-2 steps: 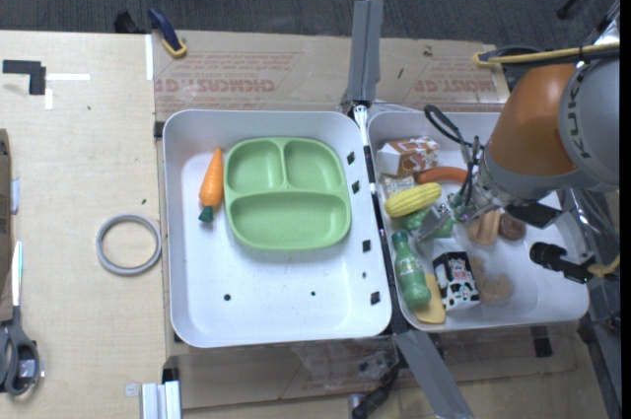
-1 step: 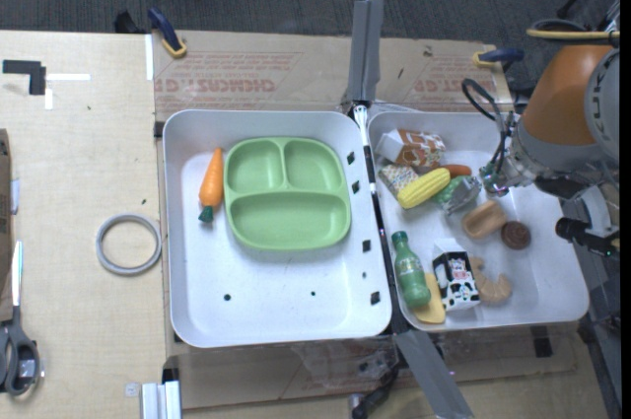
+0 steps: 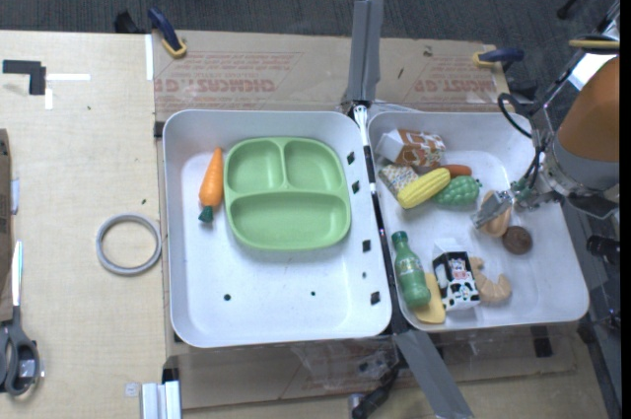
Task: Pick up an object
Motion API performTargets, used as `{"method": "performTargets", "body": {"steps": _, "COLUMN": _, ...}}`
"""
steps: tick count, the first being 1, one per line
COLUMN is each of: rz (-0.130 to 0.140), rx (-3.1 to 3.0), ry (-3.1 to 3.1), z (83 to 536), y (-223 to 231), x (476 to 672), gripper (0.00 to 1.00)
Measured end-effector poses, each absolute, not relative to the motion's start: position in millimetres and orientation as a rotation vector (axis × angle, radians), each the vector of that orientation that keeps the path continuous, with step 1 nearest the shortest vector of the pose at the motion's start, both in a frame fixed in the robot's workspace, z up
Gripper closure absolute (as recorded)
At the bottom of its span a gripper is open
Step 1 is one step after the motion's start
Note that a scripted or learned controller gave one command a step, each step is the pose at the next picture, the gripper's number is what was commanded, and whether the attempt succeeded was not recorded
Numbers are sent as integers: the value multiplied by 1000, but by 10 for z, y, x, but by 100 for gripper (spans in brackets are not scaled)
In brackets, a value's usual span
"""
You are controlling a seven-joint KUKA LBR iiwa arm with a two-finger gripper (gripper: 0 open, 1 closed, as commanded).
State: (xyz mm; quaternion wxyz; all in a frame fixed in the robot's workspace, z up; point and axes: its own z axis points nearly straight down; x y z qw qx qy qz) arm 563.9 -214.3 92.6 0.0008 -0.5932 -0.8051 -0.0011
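Bench (image 3: pixel 79 161), left: tape ring (image 3: pixel 128 243); scissors (image 3: pixel 18 348) at edge. Left bin (image 3: pixel 266 309): carrot (image 3: pixel 210 182) beside green divided plate (image 3: pixel 288 192). Right bin (image 3: pixel 542 304): green bottle (image 3: pixel 408 270), corn cob (image 3: pixel 423 187), cow-print carton (image 3: pixel 455 279), brown ball (image 3: pixel 518 239). Gripper (image 3: pixel 493 210) low in right bin, just above tan lump (image 3: pixel 500 222), near brown ball; fingers' state cannot tell.

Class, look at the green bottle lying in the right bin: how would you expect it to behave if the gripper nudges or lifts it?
The green bottle lies on its side, and its rounded body suggests it may roll when nudged. It looks like smooth plastic, so the fingers might slip on it. It is probably light for its size, and it rests against the yellow piece beside it, which could shift too.
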Motion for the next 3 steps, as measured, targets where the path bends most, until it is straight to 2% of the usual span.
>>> {"method": "performTargets", "body": {"steps": 1, "rz": -11, "rx": -2045, "ry": -2381, "z": 925, "y": -2141, "x": 6462, "gripper": 0}}
{"method": "performTargets", "body": {"steps": 2, "rz": 1, "rx": -2091, "ry": -2345, "z": 920, "y": -2048, "x": 5904, "gripper": 0}}
{"method": "performTargets", "body": {"steps": 3, "rz": 0, "rx": -2092, "ry": -2345, "z": 1401, "y": -1128, "x": 6172, "gripper": 0}}
